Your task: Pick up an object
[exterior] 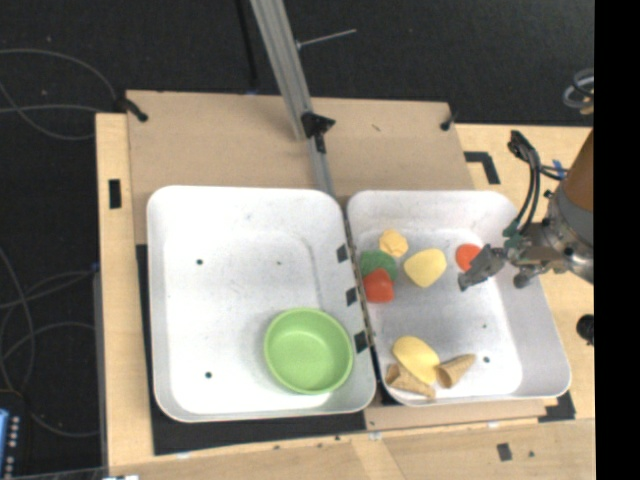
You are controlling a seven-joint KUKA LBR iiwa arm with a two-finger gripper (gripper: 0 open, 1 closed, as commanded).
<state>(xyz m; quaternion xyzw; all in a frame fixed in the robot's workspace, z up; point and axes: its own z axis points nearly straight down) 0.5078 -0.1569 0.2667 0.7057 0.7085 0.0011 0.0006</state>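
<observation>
Reaching in over the right bin (530, 348) on the counter, the arm carries its gripper (480, 268) low, with nothing seen between the jaws; whether they stand open or closed I cannot tell. The yellow piece (425, 267) lies just beyond them, the small red piece (467, 256) almost touching, likely the nearer target.
</observation>
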